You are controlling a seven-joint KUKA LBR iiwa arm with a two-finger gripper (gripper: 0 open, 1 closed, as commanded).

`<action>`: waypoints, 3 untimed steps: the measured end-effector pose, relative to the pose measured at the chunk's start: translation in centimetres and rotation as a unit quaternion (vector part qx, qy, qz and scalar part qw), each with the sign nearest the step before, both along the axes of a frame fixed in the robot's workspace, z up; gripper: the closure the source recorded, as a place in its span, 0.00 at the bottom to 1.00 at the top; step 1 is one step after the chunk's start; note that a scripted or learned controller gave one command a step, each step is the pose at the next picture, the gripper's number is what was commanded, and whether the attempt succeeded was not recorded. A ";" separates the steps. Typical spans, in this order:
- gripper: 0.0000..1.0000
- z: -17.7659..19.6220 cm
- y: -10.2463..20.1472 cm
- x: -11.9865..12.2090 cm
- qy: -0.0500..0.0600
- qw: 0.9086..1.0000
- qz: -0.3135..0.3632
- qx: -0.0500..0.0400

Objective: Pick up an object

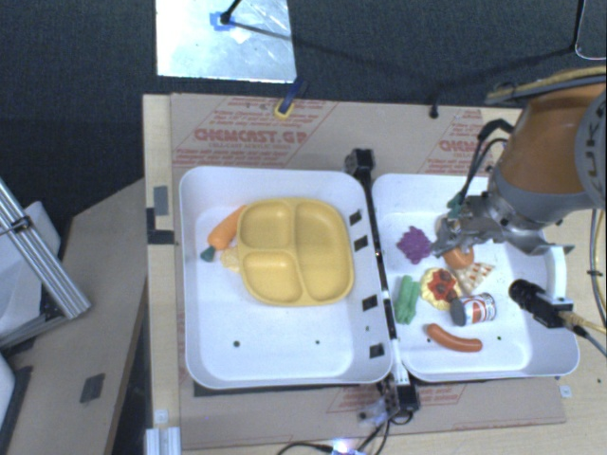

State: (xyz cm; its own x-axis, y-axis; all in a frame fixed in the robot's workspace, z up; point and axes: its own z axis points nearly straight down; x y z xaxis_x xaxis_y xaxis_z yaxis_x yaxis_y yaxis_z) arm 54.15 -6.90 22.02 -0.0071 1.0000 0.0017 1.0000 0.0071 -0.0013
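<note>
Poised with the gripper point(458, 242) low in the right bin point(417, 197), directly over an orange ball point(460, 257), likely the target, being nearest. Hemmed in by grapes point(414, 245), pizza point(481, 274) and can point(474, 308), so little room for error. Impossible to tell whether clenched or released; nothing visibly grasped.

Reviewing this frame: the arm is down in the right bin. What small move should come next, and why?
Probably a short straight lift. The gripper sits low over a small orange item, with purple grapes and a pizza slice crowding it. Whether the item is actually caught is unclear; lifting would tell.
</note>
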 end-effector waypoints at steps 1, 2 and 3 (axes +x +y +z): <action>1.00 0.0 3.0 -3.3 0.000 1.000 0.000 0.000; 1.00 -0.2 4.5 -4.7 0.000 1.000 -0.001 0.000; 1.00 0.0 5.0 -5.2 -0.001 1.000 -0.001 0.000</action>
State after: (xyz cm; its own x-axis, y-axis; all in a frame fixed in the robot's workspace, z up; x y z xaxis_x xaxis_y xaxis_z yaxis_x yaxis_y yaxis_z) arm 48.92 -1.92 22.04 -0.0054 1.0000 0.0012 1.0000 0.0054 -0.0003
